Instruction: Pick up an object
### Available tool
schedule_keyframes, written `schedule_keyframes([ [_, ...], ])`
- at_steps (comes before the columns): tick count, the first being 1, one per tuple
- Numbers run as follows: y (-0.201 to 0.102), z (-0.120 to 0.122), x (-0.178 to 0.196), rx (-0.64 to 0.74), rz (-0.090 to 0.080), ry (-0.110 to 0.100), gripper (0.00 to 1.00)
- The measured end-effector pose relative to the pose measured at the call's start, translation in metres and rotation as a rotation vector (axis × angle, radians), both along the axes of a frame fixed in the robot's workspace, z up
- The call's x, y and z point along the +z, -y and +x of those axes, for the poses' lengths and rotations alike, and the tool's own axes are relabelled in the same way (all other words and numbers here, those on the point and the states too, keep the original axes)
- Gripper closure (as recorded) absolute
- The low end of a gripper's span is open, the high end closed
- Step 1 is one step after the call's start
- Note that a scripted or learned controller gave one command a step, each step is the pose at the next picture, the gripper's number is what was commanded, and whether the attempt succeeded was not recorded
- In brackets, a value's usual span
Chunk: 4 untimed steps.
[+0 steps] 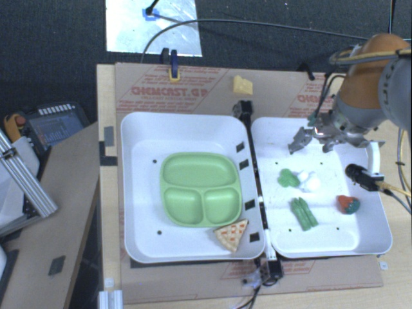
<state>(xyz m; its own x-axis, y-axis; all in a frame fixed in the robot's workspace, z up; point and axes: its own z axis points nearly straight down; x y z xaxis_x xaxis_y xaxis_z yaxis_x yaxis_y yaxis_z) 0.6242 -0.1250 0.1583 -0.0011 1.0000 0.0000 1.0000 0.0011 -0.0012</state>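
Note:
My gripper (314,143) hangs over the far part of the right bin (373,237), its two fingers spread open with nothing between them. Just in front of it, toward the bin's middle, lies a small green piece (287,178) touching a white piece (311,183). A green bundle of stalks (303,212) rests nearer the front. A red fruit with a green top (348,204) sits at the right side of that bin.
The left bin (138,172) holds a green divided plate (199,188) and a pizza slice (231,234) at its front right corner. A yellow wedge (243,85) lies on the cardboard behind the bins. A black divider (252,166) runs between the bins.

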Motion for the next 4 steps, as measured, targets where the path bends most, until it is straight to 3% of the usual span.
schedule_keyframes([
  [1,-0.008,0.003,-0.059,0.003,0.001,-0.002,0.0],
  [2,-0.008,0.003,-0.074,0.002,0.0,0.002,0.0],
  [3,-0.008,0.004,-0.062,0.003,-0.001,0.005,1.0],
  [4,-0.016,0.003,-0.002,0.004,-0.001,0.008,1.0],
])
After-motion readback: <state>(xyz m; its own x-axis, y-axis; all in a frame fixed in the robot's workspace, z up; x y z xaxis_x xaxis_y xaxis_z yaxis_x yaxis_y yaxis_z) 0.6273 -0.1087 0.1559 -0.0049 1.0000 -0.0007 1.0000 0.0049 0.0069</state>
